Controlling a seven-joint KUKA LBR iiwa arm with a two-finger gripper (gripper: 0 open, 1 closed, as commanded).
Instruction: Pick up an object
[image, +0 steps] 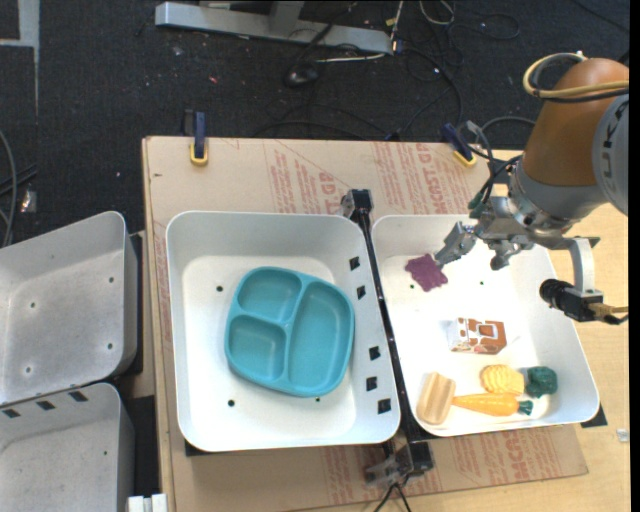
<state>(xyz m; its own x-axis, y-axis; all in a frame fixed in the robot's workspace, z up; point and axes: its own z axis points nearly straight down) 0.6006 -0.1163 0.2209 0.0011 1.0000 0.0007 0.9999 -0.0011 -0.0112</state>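
Tan cylinder (435, 397) and toy carrot (487, 404) sit below purple piece (426, 271); gripper (478, 247) just right of it (fingers spread, nothing between).

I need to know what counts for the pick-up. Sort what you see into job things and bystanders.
Job things:
claw, above the right bin
purple scrap
brown and white block
tan roll
orange carrot
yellow piece
green piece

Bystanders:
blue divided plate in the left bin
yellow clamp
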